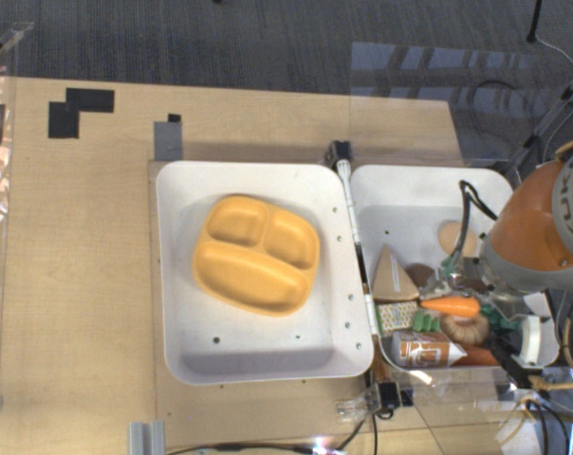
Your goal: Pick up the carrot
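- carrot (450, 305) lies in right bin (410, 192), just beside the donut (464, 328), amid clutter
- my tool (476, 290) hovers at carrot's right end; can't tell if spread
- straddle carrot only, clear of donut, then lift straight

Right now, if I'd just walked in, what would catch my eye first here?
Probably the big yellow divided tray, lying alone in the left white bin. Next, the grey arm with its orange band, reaching from the right over the right bin, where a bright carrot sits among a clutter of small food items.
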